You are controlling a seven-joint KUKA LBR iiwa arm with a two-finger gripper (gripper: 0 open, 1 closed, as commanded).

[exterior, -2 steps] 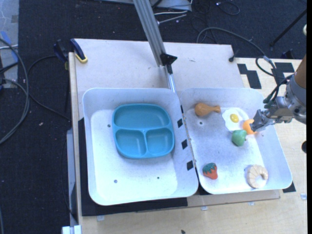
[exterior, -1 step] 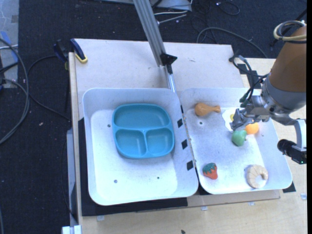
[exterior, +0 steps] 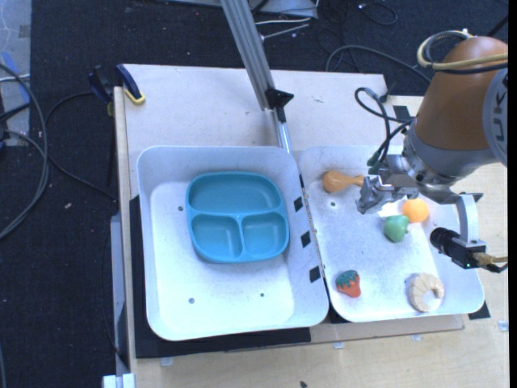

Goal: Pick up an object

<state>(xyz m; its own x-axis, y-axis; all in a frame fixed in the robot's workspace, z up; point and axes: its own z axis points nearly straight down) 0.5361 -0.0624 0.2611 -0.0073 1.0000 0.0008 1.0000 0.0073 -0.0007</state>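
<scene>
We have the jaws (exterior: 370,199) low over the right-hand bin (exterior: 363,297), at its upper middle, and we cannot tell from this slanted view whether they stand apart or together; nothing shows between them, so we count nothing as held. Any of the toys could serve as the object. Nearest are the orange ball (exterior: 416,210) and the green piece (exterior: 396,229), which lie touching each other just beside the jaws on the arm's side and slightly toward the near rim. The tan drumstick-shaped toy (exterior: 341,182) lies just beyond the jaws toward the far rim. The strawberry (exterior: 348,282) and the pale shrimp-like toy (exterior: 425,291) sit well apart from the jaws, near the front of the bin. The blue divided tray (exterior: 238,217) rests in the left-hand bin (exterior: 161,297), away across the divide. To do this step well, we judge it best to pick one near target, centre the jaws squarely over it before descending, and avoid the seam where ball and green piece meet, since a round ball may roll away from a glancing touch.
</scene>
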